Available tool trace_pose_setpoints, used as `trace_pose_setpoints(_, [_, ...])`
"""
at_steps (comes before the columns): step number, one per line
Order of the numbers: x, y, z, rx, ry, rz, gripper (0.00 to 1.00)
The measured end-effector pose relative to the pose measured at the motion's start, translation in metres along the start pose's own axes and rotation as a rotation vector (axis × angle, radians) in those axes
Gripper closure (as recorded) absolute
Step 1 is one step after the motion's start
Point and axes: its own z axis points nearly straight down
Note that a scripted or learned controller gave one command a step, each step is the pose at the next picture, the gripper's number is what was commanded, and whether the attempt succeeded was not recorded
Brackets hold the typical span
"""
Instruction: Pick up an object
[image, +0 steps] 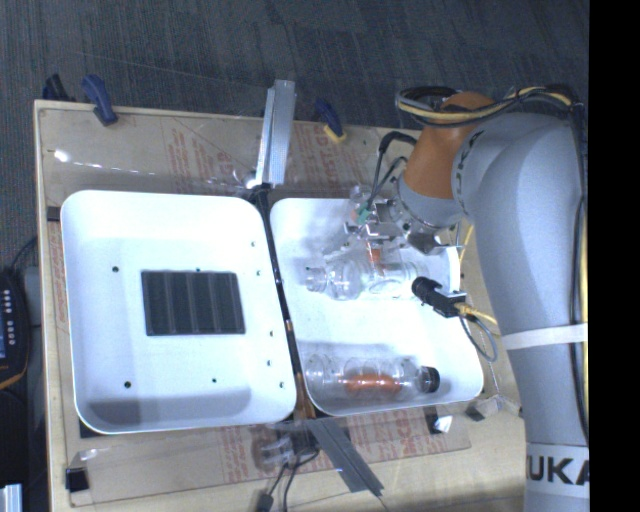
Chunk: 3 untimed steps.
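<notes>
Coming in from the right: big grey robot arm with an orange band above the wrist, bent down over the far part of the right bin. Under everything, a flat light wooden bench. On it, side by side and touching, a shallow white left bin and a shallow white right bin.

In the middle of the left bin, a dark grey ribbed rectangle.

Along the near wall of the right bin, lying on its side, a clear plastic bottle with black cap and orange inside. Further up in the same bin, a second clear plastic bottle, also lying, just beside the gripper.

Width of the gripper: not possible to tell, too blurred among the clear plastic. Contact with the bottle: also not clear.

At the far left bench edge, a small blue clamp.
</notes>
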Motion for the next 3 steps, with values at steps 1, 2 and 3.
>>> trace_pose_setpoints(1, [-0.009, 0.006, 0.007, -0.003, 0.004, -0.119, 0.00])
trace_pose_setpoints(2, [0.003, -0.015, 0.006, -0.016, -0.007, -0.165, 0.00])
trace_pose_setpoints(3, [0.047, -0.035, 0.005, -0.019, -0.010, -0.201, 0.00])
